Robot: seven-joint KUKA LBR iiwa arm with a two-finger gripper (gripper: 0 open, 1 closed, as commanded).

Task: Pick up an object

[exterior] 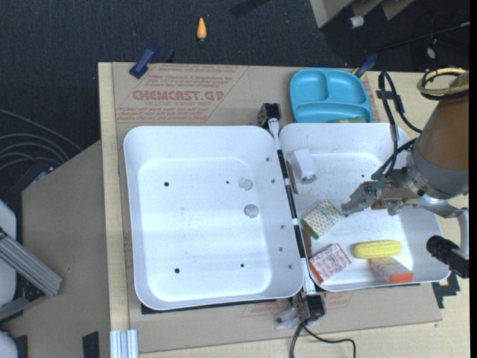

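Objects for picking lie in the right bin (350, 144): a yellow corn cob (376, 250) near the front right, a pink-and-orange block (390, 271) just in front of it, a red-and-white packet (329, 262) at the front left corner, a speckled square pad (321, 218) near the divider, and a white cup-like piece (302, 164) toward the back left. The gripper (358, 202) hangs low over the middle of this bin, just right of the speckled pad and behind the corn cob; its fingers look slightly parted with nothing between them. The grey arm with its orange band reaches in from the right. The left bin (201, 215) shows two small grey discs (248, 198) near its middle. A blue divided tray (329, 95) sits on the tabletop (179, 88) behind the right bin.
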